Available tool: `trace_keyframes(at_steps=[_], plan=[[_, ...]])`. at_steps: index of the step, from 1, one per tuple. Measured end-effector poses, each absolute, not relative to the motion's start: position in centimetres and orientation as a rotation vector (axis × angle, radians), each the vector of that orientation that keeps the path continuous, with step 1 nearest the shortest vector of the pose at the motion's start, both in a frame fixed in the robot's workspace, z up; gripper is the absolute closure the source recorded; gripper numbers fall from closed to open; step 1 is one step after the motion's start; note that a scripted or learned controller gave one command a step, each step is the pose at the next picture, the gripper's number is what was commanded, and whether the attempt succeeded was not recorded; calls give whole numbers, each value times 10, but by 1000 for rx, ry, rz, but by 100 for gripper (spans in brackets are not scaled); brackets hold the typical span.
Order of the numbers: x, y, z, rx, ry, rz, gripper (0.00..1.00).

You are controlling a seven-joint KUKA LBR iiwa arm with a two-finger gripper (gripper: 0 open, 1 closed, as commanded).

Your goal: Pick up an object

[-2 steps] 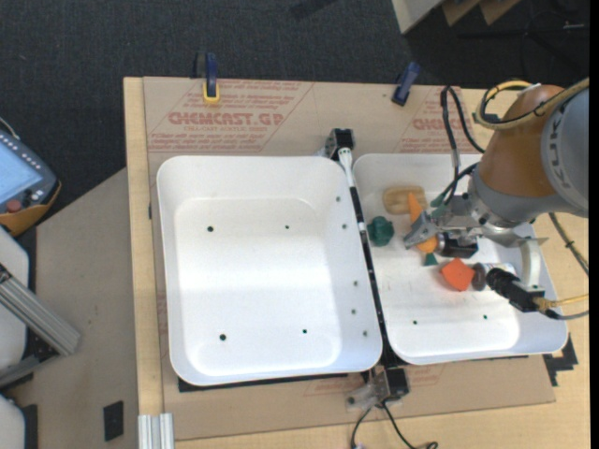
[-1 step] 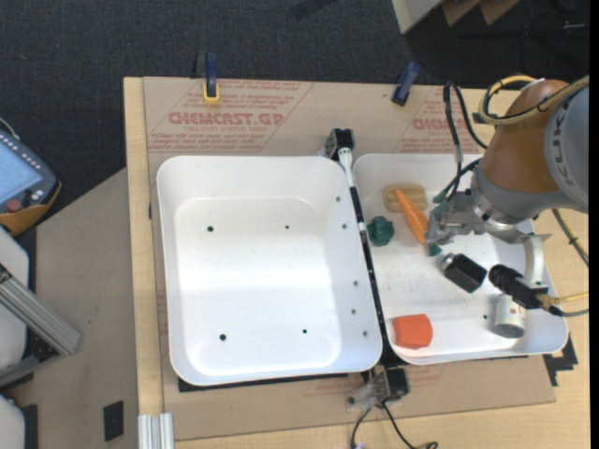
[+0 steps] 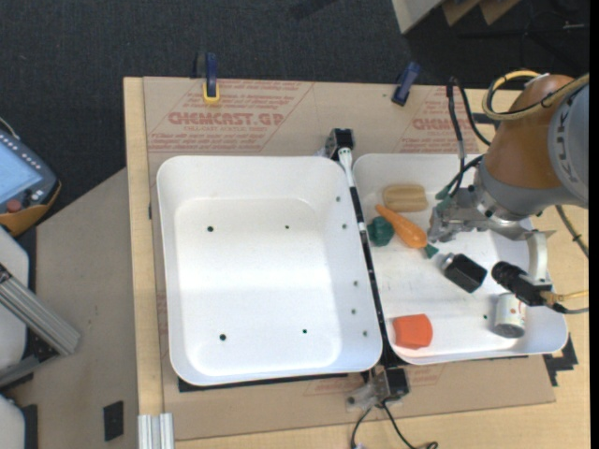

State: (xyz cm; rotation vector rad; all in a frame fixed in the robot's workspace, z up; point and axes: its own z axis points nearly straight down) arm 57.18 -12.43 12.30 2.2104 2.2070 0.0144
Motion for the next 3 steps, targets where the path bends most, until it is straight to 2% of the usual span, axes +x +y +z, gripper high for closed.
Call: trace_keyframes(at_steps=[1, 2, 3], plan=[[572, -124, 133, 2210, 2205, 16, 100], [591, -82, 236, 2213, 2222, 7, 100], [557, -56, 261, 2220, 2226, 1, 100]])
